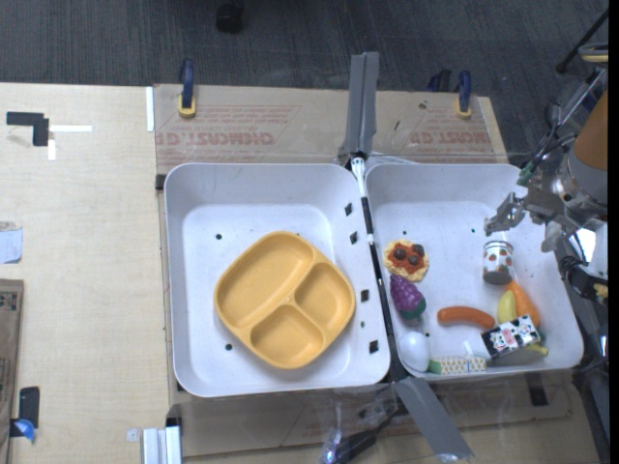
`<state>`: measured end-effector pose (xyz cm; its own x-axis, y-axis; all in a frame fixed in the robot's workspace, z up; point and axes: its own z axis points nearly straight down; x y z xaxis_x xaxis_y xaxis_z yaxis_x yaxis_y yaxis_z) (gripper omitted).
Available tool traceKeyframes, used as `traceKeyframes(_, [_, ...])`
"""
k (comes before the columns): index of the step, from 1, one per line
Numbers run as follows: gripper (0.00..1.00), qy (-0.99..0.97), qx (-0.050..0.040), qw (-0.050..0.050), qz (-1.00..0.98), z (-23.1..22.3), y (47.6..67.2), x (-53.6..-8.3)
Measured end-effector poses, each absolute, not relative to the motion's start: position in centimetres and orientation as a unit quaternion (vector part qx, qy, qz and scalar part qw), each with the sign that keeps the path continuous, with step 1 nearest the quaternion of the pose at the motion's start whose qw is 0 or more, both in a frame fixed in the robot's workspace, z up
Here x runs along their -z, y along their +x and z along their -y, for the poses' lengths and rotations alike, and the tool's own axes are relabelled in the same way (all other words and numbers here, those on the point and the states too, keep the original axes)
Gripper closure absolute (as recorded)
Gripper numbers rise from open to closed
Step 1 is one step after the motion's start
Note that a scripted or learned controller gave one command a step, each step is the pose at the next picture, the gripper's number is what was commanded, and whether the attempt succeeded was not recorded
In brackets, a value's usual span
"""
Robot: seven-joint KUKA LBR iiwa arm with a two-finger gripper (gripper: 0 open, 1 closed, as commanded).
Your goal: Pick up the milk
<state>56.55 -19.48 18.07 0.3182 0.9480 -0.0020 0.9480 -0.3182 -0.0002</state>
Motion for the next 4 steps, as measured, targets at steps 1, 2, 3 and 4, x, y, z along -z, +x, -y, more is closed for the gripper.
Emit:
traceKeyframes(1, [0.0,0.74,0.0014,-0.001,-0.673,10.0,53.2,-10.1])
traceKeyframes(2, [0.0,0.632,0.0008,0.0,-0.775,7.8,56.8,-24.0])
traceKeyframes(3, [0.0,0.619,0.0013,-0.001,-0.785,8.4,52.3,-19.0])
traceKeyframes(4, [0.0,0.616,0.0008,-0.001,-0.788,10.2,47.7,-12.2])
